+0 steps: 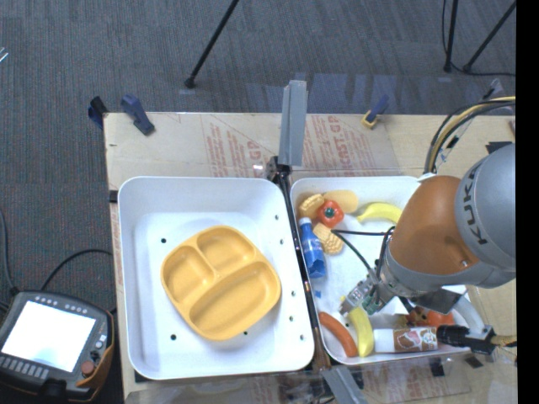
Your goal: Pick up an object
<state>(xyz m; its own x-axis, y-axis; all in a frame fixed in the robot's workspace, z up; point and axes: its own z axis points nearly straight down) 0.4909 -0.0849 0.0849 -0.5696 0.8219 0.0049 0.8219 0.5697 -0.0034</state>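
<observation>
My gripper [362, 300] is low in the right bin [370, 183], over its front half, under the orange-banded wrist. Just below it lies a small yellow banana [363, 332], with a red sausage [336, 333] to its left and a white bottle with a brown label [405, 339] to its right. Left of the gripper lies a blue bottle [312, 248]. At the back of the bin are a red tomato [329, 214], a waffle-like piece [332, 241], a pale bun [342, 199] and another banana [376, 213]. The arm hides the bin's right part.
The left bin [135, 225] holds a yellow divided plate [221, 281]. A grey upright post [293, 124] stands behind the seam between the bins. An orange object [429, 316] peeks out under the arm. A tablet [50, 339] sits off the bench's left front.
</observation>
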